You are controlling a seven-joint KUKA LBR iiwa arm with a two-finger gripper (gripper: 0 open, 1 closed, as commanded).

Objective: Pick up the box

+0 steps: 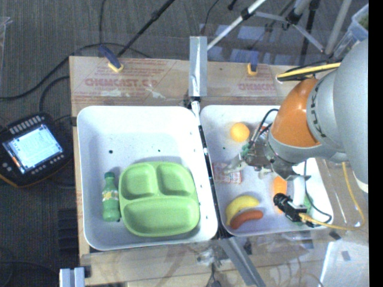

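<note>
Box [229,173] flat in right bin [210,137]; claw [250,155] low beside it.

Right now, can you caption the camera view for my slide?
KUKA arm reaches over the right bin near the box, orange ball and banana; green tray fills the left bin.

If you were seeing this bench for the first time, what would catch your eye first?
Probably the big green divided tray low in the left bin, with a green bottle lying along its left edge. Next, the grey arm with its orange band looming over the right bin, where an orange ball, a banana and a small box lie.
</note>
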